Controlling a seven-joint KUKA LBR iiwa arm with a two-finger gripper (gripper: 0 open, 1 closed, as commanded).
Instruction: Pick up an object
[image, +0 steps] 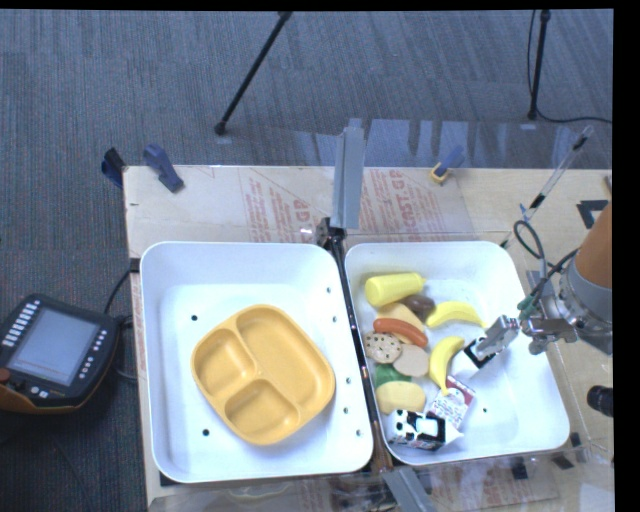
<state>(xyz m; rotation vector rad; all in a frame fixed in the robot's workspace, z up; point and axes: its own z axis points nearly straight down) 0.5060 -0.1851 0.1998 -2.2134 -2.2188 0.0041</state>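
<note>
The hand (487, 348) hangs low inside the right bin (520, 420), just right of a yellow banana (444, 358); whether it is open or gripping anything I cannot tell. Toy food crowds that bin's left side, with a small carton (452, 406) near the front. The left bin (170, 280) holds a yellow divided plate (262, 373).

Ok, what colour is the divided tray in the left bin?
Yellow-orange; the tray shows plainly in the camera view.
</note>
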